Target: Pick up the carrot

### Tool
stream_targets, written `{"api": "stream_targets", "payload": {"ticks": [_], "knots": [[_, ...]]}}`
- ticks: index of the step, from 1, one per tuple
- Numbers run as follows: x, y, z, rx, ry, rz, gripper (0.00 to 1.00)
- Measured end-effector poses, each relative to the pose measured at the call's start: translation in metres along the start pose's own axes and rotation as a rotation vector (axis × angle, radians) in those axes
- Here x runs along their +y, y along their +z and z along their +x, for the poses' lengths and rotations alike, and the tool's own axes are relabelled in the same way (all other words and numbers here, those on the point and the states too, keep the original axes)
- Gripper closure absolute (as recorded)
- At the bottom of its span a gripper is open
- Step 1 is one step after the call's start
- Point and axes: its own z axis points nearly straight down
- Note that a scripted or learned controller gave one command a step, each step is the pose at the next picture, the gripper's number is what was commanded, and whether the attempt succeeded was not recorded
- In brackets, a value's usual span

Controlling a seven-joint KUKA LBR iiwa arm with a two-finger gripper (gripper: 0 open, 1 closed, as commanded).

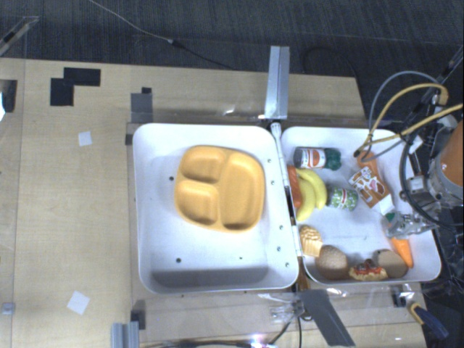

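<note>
I'm hovering the gripper (406, 227) over the carrot (403, 252) in the right bin's (433, 270) near-right corner, can't tell the hand's state, and I'm worrying it's gonna skid into the wall.

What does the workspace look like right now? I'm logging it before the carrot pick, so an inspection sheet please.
Surface: wooden bench with two white bins, left bin and right bin, side by side.
Job's things: carrot lies in the right bin's near right corner, beside the gripper.
Clutter: yellow divided plate in the left bin; in the right bin a banana, a small can, a second can, a brown packet and toy foods along the near wall.
Grippers: gripper low over the right bin, just above the carrot; finger state unclear.
Cables: yellow and grey loops above the arm.
Surroundings: dark floor beyond the bench.
</note>
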Motion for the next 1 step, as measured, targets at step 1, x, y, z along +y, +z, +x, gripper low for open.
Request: {"api": "stream_targets", "payload": {"ticks": [1], "knots": [[0.0034,0.0691,-0.0056,-0.003,-0.323,-0.002,1.00]]}}
